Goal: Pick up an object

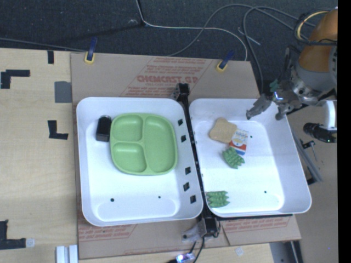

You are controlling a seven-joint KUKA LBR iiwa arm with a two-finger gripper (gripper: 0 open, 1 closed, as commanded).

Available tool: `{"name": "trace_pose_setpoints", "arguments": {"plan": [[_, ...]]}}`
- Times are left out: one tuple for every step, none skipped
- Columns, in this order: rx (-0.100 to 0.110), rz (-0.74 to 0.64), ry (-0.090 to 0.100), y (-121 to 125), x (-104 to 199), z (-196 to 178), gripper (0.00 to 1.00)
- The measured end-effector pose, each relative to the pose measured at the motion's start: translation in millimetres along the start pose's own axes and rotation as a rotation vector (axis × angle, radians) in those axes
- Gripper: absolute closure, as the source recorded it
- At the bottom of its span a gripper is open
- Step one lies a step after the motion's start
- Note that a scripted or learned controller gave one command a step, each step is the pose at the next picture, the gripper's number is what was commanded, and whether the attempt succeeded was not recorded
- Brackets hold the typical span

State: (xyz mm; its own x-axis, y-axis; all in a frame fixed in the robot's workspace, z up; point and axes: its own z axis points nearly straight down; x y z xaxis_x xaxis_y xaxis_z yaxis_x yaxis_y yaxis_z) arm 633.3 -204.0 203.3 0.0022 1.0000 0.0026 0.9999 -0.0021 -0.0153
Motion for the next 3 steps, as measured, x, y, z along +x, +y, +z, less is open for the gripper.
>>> {"name": "trace_pose_setpoints", "arguments": {"plan": [[-0.014, -0.003, -0.003, 3, 0, -9, 0.0], [-0.01, -0.004, -0.003, -3, 1, 37, 0.0], [-0.01, -0.004, -0.003, -9, 2, 82, 0.0]]}}
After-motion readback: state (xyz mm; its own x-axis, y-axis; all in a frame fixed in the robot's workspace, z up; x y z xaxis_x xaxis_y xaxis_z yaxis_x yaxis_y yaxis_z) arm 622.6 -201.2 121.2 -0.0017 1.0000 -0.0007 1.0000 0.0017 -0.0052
